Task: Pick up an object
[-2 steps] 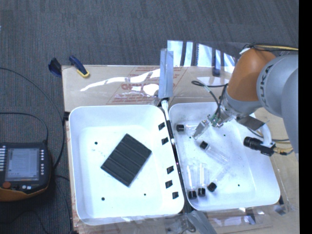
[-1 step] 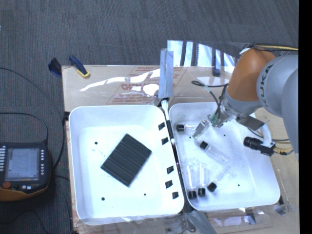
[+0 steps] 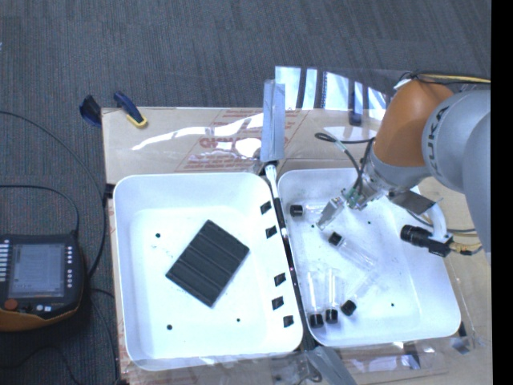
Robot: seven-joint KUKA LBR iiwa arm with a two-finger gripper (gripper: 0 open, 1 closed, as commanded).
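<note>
In the camera view, the arm [image 3: 437, 147] reaches in from the right and brings its hand [image 3: 335, 211] low over the upper part of the right bin [image 3: 449, 299]. Whether its fingers are spread or pressed together I cannot tell. Clear tubes with black caps [image 3: 327, 295] lie scattered on that bin's floor, one [image 3: 346, 245] just beside the hand. A dark ribbed slab [image 3: 208, 262] lies tilted in the left bin [image 3: 128, 295]. A blue clamp [image 3: 128, 111] grips the surface [image 3: 172, 139] at its upper left.
</note>
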